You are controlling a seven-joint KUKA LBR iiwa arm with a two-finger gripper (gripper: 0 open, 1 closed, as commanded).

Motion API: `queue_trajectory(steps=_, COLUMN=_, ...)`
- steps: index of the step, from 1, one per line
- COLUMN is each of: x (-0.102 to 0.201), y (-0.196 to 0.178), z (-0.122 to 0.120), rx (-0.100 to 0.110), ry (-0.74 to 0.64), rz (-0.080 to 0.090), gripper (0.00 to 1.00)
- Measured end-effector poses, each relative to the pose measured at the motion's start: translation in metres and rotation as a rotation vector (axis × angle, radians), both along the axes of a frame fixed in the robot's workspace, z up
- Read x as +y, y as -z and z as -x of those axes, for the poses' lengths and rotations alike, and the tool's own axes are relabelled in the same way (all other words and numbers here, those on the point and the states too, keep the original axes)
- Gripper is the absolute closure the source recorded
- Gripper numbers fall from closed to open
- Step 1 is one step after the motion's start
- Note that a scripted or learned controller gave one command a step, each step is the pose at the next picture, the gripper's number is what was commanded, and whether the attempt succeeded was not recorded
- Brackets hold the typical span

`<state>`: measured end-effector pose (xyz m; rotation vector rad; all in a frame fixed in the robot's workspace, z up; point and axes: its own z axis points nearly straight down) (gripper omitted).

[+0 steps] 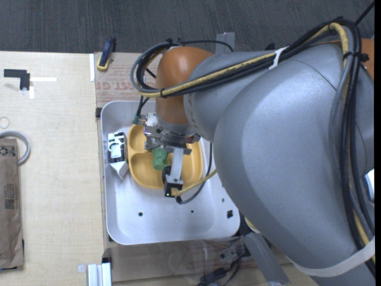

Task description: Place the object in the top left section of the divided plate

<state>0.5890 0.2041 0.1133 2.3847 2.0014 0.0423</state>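
A yellow divided plate [138, 159] lies in the white bin [161, 219], near the bin's upper left. My gripper [159, 149] hangs over the middle of the plate, under the orange wrist band. A small green object [159, 159] shows right below the gripper, over the plate's central part. I cannot see whether it is held or resting on the plate. The arm hides the plate's right side.
A white and black object [116, 148] lies in the bin against the plate's left rim. The bin's lower half shows bare white floor. A wooden bench top [53, 159] stretches to the left, with a brown packet [9, 201] at its edge.
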Motion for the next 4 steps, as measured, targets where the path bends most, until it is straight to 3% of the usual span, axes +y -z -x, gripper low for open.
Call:
queue_trajectory(steps=1, x=0.004, y=0.002, z=-0.016, rx=0.005, ry=0.335, rz=-0.016, gripper=1.00)
queue_trajectory(steps=2, x=-0.029, y=-0.037, z=-0.063, rx=0.037, ry=0.685, rz=-0.014, gripper=1.00)
queue_trajectory(steps=3, x=-0.077, y=0.011, z=-0.057, rx=0.030, ry=0.679, rz=-0.031, gripper=1.00)
queue_trajectory(steps=4, x=-0.078, y=0.013, z=-0.057, rx=0.027, ry=0.680, rz=-0.031, gripper=0.00)
